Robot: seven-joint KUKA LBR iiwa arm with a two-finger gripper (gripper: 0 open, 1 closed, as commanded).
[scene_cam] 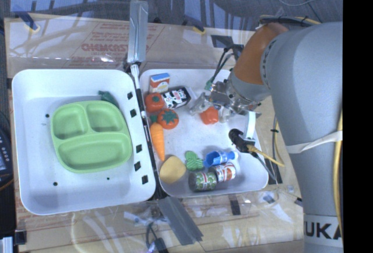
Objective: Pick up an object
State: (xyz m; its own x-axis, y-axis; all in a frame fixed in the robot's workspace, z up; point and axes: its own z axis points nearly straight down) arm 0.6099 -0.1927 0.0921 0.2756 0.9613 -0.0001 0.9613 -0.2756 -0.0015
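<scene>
Nearest the camera, the grey arm (pixel 315 129) bore the letters "UKA" low on its casing, and along the near wall of the right bin (pixel 256 179) lay one labelled can (pixel 211 178) with writing too small to read, one blue item (pixel 220 158), one green leafy piece (pixel 194 160) and one yellow potato-like lump (pixel 172 169). Further back lay one carrot (pixel 157 140), two tomatoes (pixel 161 111), one black-and-white carton (pixel 175 97) and one small white-and-orange carton (pixel 159 81), print unreadable, while the left bin (pixel 35 188) held one green divided tray (pixel 91 134). The gripper (pixel 213 107) sat over an orange object (pixel 210 116) mid-bin; whether its fingers gripped it could not be told, and red "CHEMCAST" lettering (pixel 105 46) showed on the far sheet.
</scene>
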